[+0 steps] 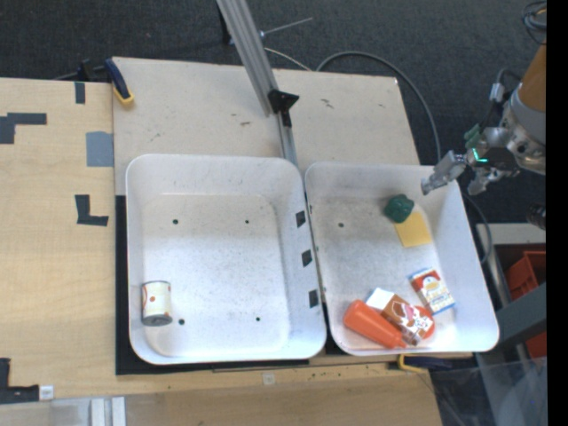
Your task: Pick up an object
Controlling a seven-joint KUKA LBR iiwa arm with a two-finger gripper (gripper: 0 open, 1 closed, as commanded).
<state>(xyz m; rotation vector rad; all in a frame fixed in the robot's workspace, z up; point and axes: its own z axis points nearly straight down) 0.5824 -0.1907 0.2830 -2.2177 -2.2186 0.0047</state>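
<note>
Well, the gripper (454, 172) hangs at the right bin's (469, 238) far right rim (fingers' state unclear), near the green object (398, 208).

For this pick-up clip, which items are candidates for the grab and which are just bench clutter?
Job-related:
gripper at the right bin's upper right rim
green lump
yellow block
small carton
orange bottle
brown packet
small can in the left bin

Lying about:
yellow-handled clamp
grey cable
tape marks
</note>
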